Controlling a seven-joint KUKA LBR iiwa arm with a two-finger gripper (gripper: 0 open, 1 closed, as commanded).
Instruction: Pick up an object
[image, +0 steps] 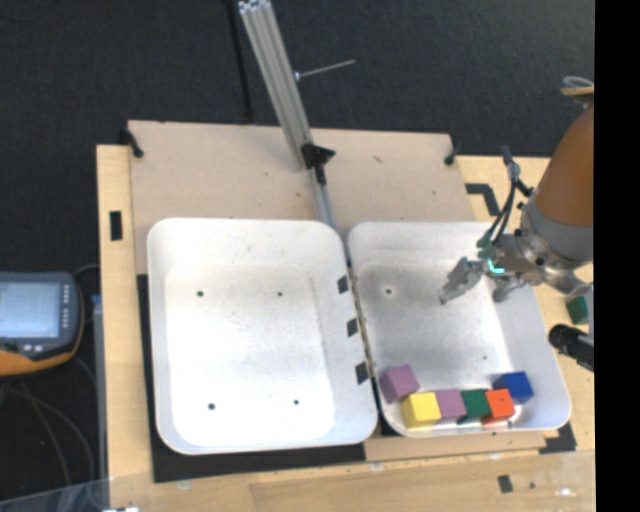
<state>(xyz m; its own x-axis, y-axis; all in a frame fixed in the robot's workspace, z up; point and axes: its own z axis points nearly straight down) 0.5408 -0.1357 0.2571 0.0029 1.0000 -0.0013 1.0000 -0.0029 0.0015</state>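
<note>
- I read the tool (482, 280) as hovering over the upper middle of the right bin (420, 250), with the arm (565, 190) reaching in from the right edge of the view.
- The tool's two fingers appear splayed apart, one toward the left and one toward the right, with nothing between them; I judge the tool released and empty.
- The candidate objects lie well apart from the tool, clustered along the near wall of the right bin: a purple block (399, 381), a yellow block (422, 408), a second, paler purple block (451, 403), a green block (474, 405), an orange block (499, 404) and a blue block (514, 385).
- The left bin (250, 330) carries no blocks.
- Step in hand, as I judge it: move toward a target and descend.
- The purple block stands slightly clear of the row, so I would choose it; fingers have room on two of its sides.
- The yellow, paler purple, green and orange blocks touch or nearly touch, and sit against the bin wall; a finger could land on a neighbour or the rim.
- I would centre the tool over the block, align the fingers with its free faces, and close only once they straddle it.
</note>
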